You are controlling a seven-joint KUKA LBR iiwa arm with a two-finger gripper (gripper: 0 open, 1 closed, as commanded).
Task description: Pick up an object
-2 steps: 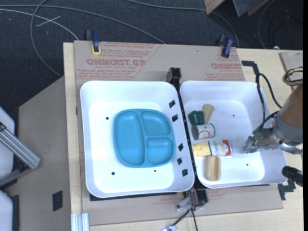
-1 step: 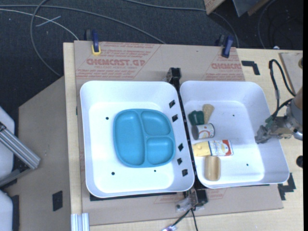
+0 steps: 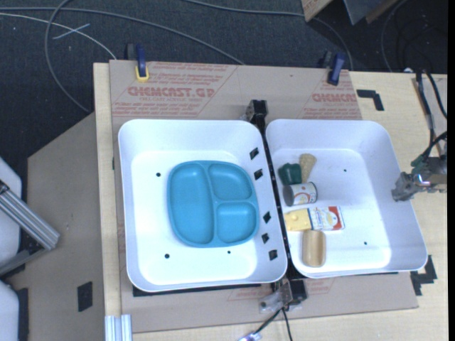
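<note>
The right bin holds several small items bunched along its left side. A dark green piece lies beside a tan piece. Below them a small can with a red and white label lies on its side. A flat yellow, white and red packet comes after it, and a tan oblong piece sits nearest the front wall. The left bin bears a blue divided plate in its middle.
A black divider with clips runs between the bins. A small metal fitting with cables sits at the right bin's outer rim. Blue clamps hold the cardboard at the back. Cables trail over the dark floor.
</note>
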